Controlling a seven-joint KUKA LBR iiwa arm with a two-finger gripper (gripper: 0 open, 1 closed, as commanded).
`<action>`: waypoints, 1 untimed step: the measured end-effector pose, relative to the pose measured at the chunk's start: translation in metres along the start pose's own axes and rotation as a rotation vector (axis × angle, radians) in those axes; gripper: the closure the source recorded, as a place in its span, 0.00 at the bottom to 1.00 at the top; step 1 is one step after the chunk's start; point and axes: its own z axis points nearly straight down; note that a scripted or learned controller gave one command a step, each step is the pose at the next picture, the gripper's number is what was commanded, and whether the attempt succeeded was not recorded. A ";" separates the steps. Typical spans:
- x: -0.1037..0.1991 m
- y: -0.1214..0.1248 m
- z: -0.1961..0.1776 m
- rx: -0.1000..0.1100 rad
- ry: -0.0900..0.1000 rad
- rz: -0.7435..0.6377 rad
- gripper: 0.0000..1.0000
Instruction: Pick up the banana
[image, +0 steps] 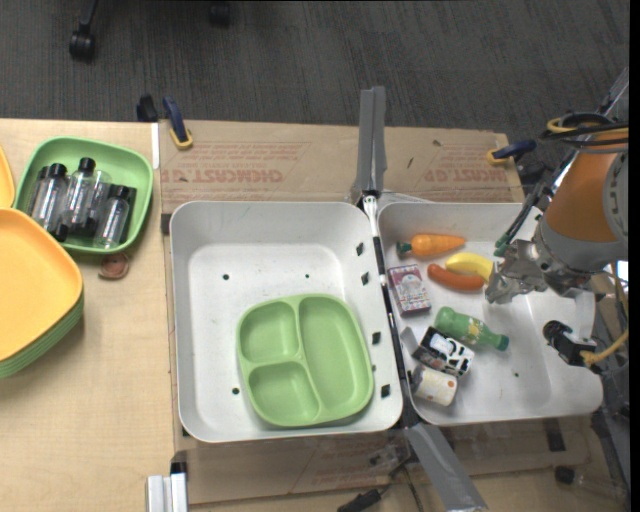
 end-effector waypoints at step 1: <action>-0.001 0.022 -0.004 -0.004 -0.001 -0.220 1.00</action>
